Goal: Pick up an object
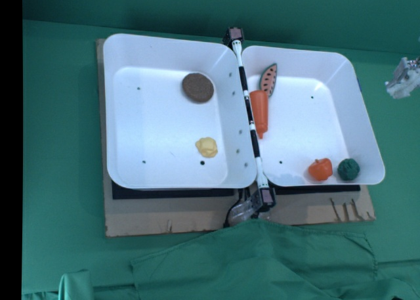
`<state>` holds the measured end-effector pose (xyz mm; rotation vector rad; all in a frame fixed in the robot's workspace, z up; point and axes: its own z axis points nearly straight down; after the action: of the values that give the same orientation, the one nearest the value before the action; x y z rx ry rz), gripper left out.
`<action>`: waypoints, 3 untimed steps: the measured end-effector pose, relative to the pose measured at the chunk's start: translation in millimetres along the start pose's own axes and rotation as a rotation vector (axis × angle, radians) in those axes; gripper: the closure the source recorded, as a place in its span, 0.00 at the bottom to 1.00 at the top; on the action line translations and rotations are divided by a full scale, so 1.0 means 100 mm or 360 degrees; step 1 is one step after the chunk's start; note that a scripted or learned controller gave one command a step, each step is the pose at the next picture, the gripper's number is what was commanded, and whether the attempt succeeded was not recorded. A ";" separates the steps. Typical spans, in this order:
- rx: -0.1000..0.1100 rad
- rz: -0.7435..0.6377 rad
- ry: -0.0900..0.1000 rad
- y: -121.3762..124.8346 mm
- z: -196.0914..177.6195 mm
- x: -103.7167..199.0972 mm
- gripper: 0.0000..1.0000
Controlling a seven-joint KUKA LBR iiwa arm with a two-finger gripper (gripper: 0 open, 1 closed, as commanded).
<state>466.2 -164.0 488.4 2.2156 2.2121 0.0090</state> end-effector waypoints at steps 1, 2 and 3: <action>0.0016 -0.0002 0.0006 0.01 0.16 0.36 1.00; 0.0020 -0.0004 0.0006 0.24 0.66 0.82 1.00; 0.0003 -0.0002 0.0004 0.13 0.25 1.02 1.00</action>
<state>479.7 -62.3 463.1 2.2162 2.2161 0.0101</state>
